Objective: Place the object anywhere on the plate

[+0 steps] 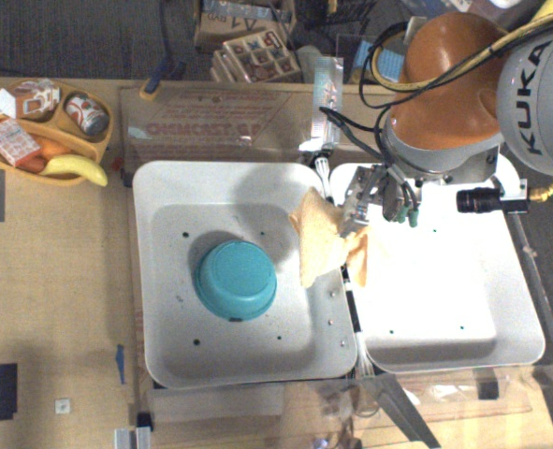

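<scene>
Tan, flat, wedge-shaped object (319, 243) sits at the right wall of the left bin (154, 204), draped partly over the divide toward the right bin (501, 344). Looks like a soft slice or a foam or cloth piece; identity unclear.

Gripper (357, 215) hangs at the object's 1 o'clock edge, fingertips touching or pinching its upper corner. Whether the fingers are closed on it cannot be told from this angle.

Teal plate (237, 280) lies upside-down-bowl-like in the left bin, at about 8 o'clock from the object, apart from it.

Handling judgement: probably light and floppy, likely to sag or fold when lifted by one corner, and might slip from a thin pinch. A hold across the thicker middle, near the folded ridge, seems safer. Not fragile, by appearance. The plate's domed surface may let it slide off.
</scene>
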